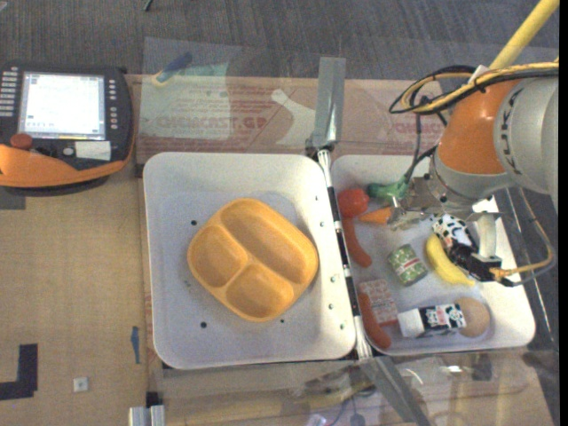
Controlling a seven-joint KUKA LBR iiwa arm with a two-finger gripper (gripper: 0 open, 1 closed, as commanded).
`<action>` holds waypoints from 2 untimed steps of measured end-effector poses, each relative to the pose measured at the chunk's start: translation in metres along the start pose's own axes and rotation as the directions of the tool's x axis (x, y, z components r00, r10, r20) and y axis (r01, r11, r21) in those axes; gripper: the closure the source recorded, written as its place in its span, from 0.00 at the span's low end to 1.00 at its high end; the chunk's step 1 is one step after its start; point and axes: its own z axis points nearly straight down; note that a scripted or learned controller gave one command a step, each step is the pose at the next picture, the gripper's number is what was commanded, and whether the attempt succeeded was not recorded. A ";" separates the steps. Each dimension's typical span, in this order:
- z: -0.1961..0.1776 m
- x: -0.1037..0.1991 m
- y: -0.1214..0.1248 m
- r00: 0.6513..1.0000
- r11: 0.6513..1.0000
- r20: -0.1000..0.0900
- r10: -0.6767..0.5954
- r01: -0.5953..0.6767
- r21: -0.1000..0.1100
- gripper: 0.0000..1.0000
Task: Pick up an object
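Bench (71, 264) of brown board carried two white bins side by side, grey carpet beyond its far edge. Left bin (169, 327) held one orange tray (253, 257) with three compartments, lying near the bin's middle, tilted against the bin's sides.

Right bin (515, 313) held the loose items. Tomato (352, 201) near the far left corner; a carrot (377, 216) just beside it toward the arm; a green piece (386, 188) at the far wall. A red sausage (357, 243) lay along the left wall below the tomato. Green can (406, 264) sat mid-bin. Banana (446, 264) lay right of the can, with a black-and-white cow toy (453, 230) touching its upper end. A printed packet (380, 298) lay near the front left, a second red sausage (374, 327) at its front edge. Milk carton (433, 319) lay on its side at the front, touching a tan egg-like item (475, 318) to its right.

Arm (524, 140) entered from the right, orange band over the far right part of the right bin. Gripper (410, 209) hung over the bin's far half, close to the carrot and green piece; whether its tips were apart or together could not be told, and nothing was seen between them.

Teach pendant (62, 122) rested on the bench left of the bins, screen lit
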 end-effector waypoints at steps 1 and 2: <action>-0.021 0.005 0.034 0.975 0.975 0.000 -0.221 0.221 0.009 1.00; -0.021 0.005 0.034 0.975 0.975 0.000 -0.221 0.221 0.009 0.00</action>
